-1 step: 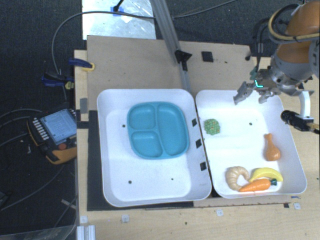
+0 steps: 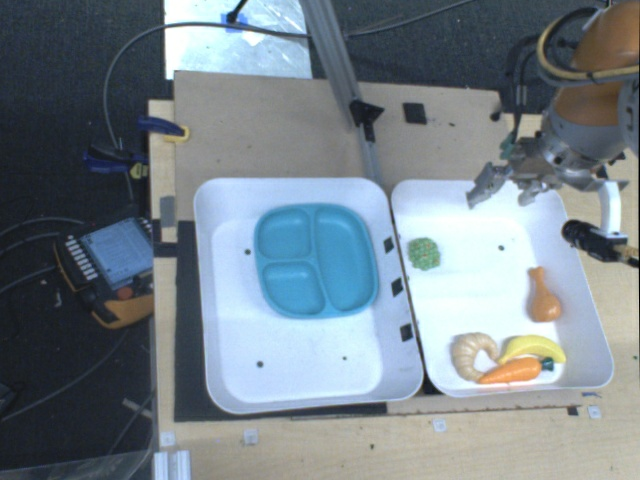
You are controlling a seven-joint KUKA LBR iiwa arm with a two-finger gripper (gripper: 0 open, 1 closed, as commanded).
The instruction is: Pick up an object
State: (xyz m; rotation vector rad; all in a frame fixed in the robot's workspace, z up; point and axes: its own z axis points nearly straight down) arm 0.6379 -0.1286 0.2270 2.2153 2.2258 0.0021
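Observation:
My gripper hangs over the back edge of the right bin, its two fingers spread apart with nothing between them. Well below it in that bin lie a green broccoli floret near the left wall, an orange drumstick-shaped piece at the right, and a cluster at the front: a tan croissant, a yellow banana and an orange carrot. None of these touches the gripper.
The left bin holds a blue divided plate. A grey pole slants across the back of the bench. Clamps and a handheld device sit off the bench to the left.

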